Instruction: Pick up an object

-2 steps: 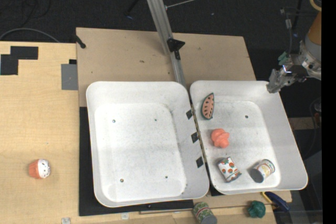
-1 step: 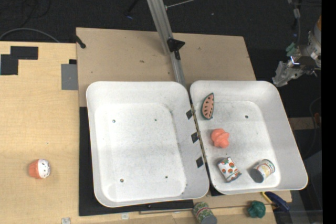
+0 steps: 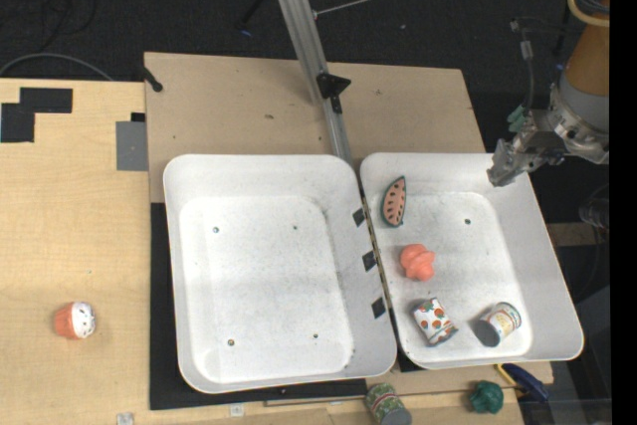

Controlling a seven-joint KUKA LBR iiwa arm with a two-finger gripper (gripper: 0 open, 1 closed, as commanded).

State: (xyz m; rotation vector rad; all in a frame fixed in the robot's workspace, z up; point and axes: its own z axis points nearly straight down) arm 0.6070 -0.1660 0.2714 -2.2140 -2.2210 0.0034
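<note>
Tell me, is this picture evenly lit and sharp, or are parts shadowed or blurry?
Camera view: the left bin is bright along its rim with a greyer shaded floor; the background beyond the bench is dark; the gripper looks slightly soft, while the watermelon slice is crisp.

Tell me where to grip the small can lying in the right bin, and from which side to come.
Come from above and close across the can's round body, midway along. It lies on its side, dark end towards the patterned box, so the curved flanks are the free faces. The gripper sits at the bin's far right edge.
</note>
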